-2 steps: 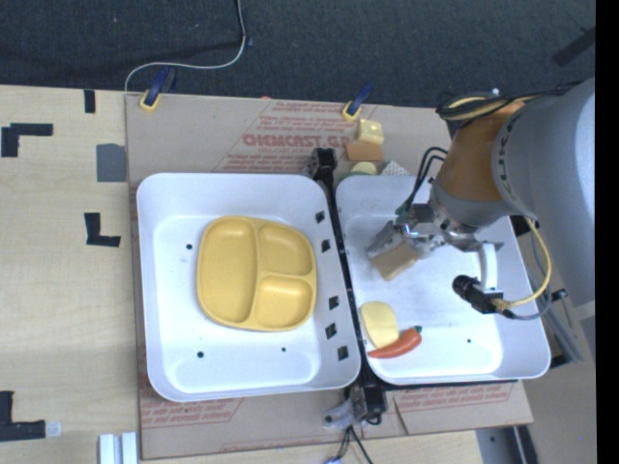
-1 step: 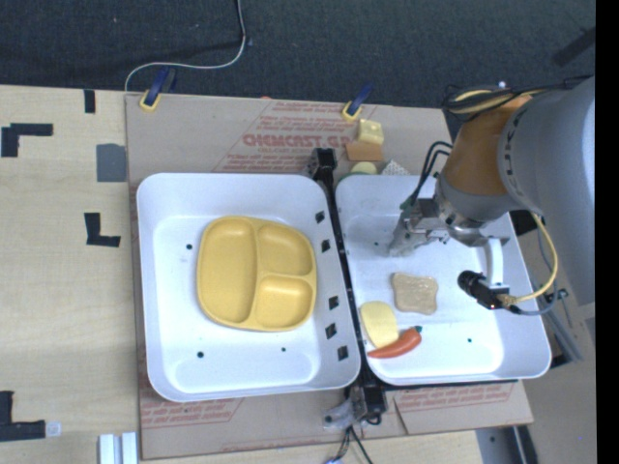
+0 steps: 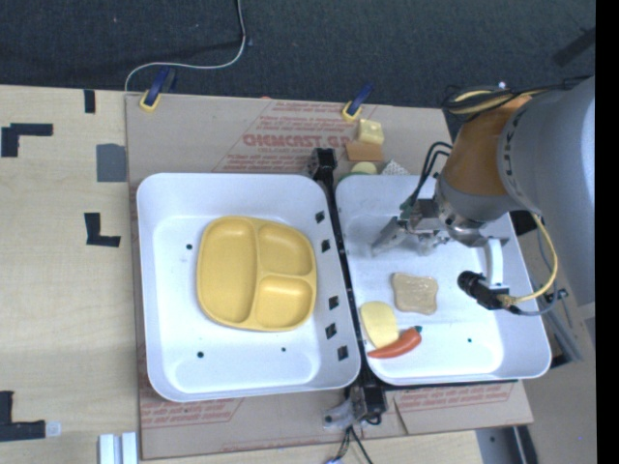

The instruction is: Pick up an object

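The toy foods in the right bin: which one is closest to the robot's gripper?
The tan toast slice is closest, lying just below the gripper. The yellow rounded piece and the red chili pepper sit farther down, near the bin's front edge.

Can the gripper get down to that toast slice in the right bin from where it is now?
Probably yes. The toast slice lies flat and apart from the yellow piece and red chili, just below the gripper, nothing between them.

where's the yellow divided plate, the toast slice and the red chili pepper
yellow divided plate (image 3: 256,271), camera view, on its centre ridge
toast slice (image 3: 415,293), camera view, middle of its top face
red chili pepper (image 3: 395,346), camera view, mid-body
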### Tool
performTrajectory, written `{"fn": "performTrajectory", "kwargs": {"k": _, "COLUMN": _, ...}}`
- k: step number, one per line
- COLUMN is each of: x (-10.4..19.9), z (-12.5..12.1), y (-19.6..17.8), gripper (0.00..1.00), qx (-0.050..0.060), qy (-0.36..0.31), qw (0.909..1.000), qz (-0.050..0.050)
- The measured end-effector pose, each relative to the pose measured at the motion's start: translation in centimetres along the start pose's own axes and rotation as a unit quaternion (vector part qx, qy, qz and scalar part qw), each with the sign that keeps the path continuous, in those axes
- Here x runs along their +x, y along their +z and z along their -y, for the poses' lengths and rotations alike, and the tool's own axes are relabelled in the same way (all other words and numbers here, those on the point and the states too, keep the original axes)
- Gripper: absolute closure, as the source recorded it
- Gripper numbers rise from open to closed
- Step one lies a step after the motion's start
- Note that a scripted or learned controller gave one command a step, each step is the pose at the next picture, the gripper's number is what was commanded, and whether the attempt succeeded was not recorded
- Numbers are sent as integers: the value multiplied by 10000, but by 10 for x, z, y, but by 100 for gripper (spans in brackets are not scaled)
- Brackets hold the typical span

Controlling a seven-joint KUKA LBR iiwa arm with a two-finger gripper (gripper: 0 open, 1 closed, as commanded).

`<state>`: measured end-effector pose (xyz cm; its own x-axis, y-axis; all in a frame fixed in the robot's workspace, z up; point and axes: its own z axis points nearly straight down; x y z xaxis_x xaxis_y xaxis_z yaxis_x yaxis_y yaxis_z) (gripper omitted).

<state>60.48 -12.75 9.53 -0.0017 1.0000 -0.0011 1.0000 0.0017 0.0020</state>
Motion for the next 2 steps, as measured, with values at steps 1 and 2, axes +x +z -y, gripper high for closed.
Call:
{"fn": "performTrajectory", "kwargs": {"k": 1, "x": 23, "z": 61, "y": 10, "gripper": 0, "qx": 0, "qy": 9, "qw": 10000, "qz": 0}}
{"fn": "performTrajectory", "kwargs": {"k": 2, "x": 29, "z": 110, "y": 9, "gripper": 0, "qx": -13, "qy": 10, "qw": 10000, "qz": 2}}
